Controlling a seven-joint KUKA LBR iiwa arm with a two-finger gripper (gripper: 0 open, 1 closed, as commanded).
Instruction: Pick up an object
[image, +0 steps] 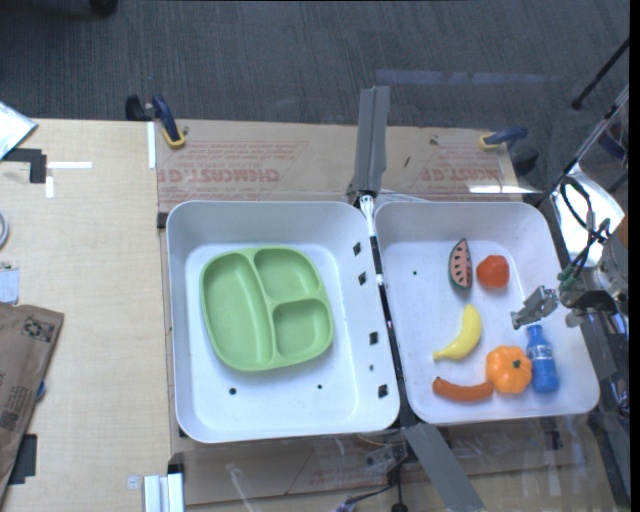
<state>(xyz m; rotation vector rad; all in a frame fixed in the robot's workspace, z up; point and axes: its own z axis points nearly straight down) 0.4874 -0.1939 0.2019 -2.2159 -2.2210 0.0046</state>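
Over the right bin (420, 395), near its right wall, the end effector (545, 305) sits low just above the blue bottle (543, 362). Whether it is open or closed cannot be told from this angle, and nothing can be seen gripped in it. The bottle lies nearest to it, touching or almost touching the orange pumpkin-like toy (508, 370); a red-orange pepper-like piece (462, 390) lies along the bin's near edge, a banana (459, 336) is just left of centre, and a watermelon slice (459, 264) and a small red-orange fruit (492, 271) lie toward the far side. The left bin (190, 400) holds a green divided plate (268, 306).

The bottle looks the likeliest target. A good grasp would probably come straight down across its narrow width, centred on the body, not the cap, since the pumpkin crowding its left side could block one side or get nudged. The bin wall close by on the right leaves little room, so a slow descent seems wise.
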